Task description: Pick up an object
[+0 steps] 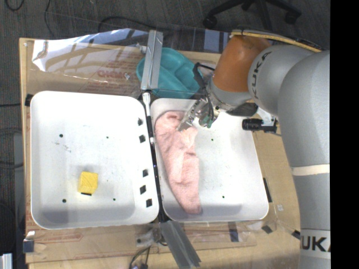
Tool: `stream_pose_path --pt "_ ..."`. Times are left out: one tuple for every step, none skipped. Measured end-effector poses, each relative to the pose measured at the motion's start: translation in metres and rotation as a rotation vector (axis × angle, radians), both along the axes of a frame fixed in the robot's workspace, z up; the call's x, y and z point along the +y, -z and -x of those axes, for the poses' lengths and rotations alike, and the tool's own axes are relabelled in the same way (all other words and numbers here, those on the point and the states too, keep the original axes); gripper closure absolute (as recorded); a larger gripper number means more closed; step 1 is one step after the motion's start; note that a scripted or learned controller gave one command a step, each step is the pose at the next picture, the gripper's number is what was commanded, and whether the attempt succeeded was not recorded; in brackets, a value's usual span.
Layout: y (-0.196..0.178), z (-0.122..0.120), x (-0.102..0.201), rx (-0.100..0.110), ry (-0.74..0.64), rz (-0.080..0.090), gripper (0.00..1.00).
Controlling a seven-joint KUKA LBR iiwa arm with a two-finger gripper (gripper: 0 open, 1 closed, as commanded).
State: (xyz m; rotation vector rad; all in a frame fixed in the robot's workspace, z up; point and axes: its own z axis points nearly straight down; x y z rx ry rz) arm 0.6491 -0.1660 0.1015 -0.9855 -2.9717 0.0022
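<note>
Dark grey carpet floor [84, 4] runs along the far edge, with a black cable at far left and the black wheeled base of an office chair [252, 1] at far right. Light wooden bench top [25, 66] shows as a border around the bins. A crinkled clear plastic sheet [84, 55] lies on the bench far-left, behind the left bin.

Left shallow white plastic bin [56, 111] has a few small dark specks on its floor; a small yellow square block [88, 182] sits in its near-left part, well apart from the walls.

A grey metal bar [151, 60] runs along the divide between the bins, with black clips down the seam. A teal crumpled cloth-like item [168, 72] lies on the bench just behind the right bin.

Right shallow white plastic bin [247, 178] holds a long pink fluffy towel [182, 167], stretched far to near along the bin's left side, beside the divider wall.

Two-finger gripper [193, 118] is at the towel's far end, touching or just over the pink fabric; finger state can't be told, grasp unclear. Grey arm with orange band [238, 66] reaches in from the right, its big grey body covering the right bench edge.
</note>
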Motion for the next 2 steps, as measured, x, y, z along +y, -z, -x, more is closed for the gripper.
stream_pose_path --pt "-0.101 -0.002 0.000 -0.013 -0.022 0.003 1.00" --pt "-0.163 0.019 -0.024 -0.014 -0.340 0.002 1.00"
